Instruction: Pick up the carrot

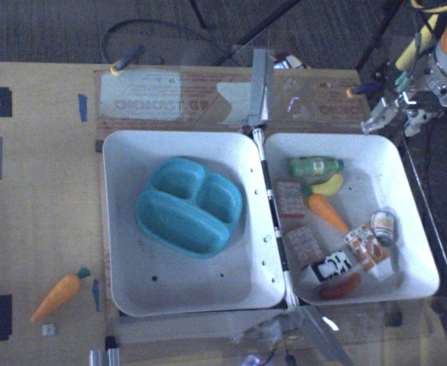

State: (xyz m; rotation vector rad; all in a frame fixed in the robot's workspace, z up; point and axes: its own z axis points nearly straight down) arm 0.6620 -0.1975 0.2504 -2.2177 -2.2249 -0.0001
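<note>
Carrot (328,213) lying in right bin (418,227); end effector (395,113) above bin's far corner, grip state unclear.

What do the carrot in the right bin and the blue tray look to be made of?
Carrot: probably moulded plastic toy, smooth even orange with a green stub, though the view is too coarse to be sure. Blue tray: seemingly plastic, with a uniform teal colour, rounded compartments and a soft sheen.

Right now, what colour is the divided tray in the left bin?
Teal blue; the divided tray shows clearly in the camera view.
</note>
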